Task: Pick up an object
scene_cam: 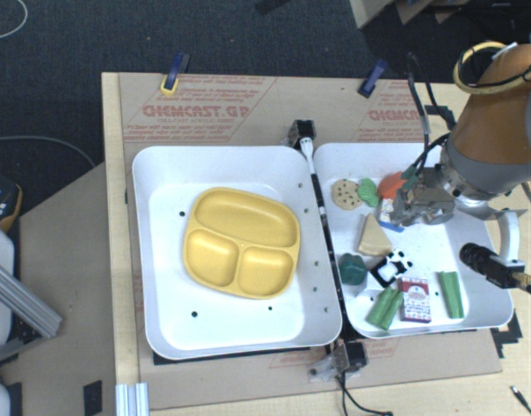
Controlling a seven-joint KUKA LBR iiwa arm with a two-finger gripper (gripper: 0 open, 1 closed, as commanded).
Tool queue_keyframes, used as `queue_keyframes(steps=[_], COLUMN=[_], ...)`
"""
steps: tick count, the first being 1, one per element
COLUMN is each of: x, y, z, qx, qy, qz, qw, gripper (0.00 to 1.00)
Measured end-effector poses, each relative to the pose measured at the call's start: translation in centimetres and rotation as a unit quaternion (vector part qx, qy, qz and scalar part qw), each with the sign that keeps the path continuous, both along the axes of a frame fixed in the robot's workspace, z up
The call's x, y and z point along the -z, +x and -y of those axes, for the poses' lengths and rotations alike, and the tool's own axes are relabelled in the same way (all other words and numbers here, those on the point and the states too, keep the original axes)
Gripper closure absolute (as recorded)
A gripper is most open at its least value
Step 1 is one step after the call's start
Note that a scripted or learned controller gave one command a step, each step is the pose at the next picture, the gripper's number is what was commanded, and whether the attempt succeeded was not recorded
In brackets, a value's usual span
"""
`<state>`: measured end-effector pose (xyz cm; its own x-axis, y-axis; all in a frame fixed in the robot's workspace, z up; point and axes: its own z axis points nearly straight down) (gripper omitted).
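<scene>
pincer (402,212) above cluttered right bin (499,315)

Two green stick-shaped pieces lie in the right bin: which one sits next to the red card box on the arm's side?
The upright green piece, right of the red box. The other green piece lies tilted on the box's left, toward the divider.

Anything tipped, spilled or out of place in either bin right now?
Nothing stands out. The yellow divided plate lies flat in the left bin; the small items sit loosely scattered inside the right bin, beneath the gripper.
</scene>
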<state>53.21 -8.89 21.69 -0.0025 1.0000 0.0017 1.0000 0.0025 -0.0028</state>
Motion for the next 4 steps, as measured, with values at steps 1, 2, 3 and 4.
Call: queue_keyframes(steps=[1, 2, 3, 4], x=[0.2, -1.0, -1.1, -1.1], y=[0.2, -0.4, 0.9, 1.4], z=[-0.5, -0.2, 0.4, -0.3], qx=[0.001, 0.001, 0.001, 0.000], qy=[-0.0003, -0.0009, -0.0014, -0.0011], qz=[0.000, 0.002, 0.003, 0.003], qw=[1.0000, 1.0000, 1.0000, 1.0000], gripper=[1.00, 1.00, 1.00, 1.00])
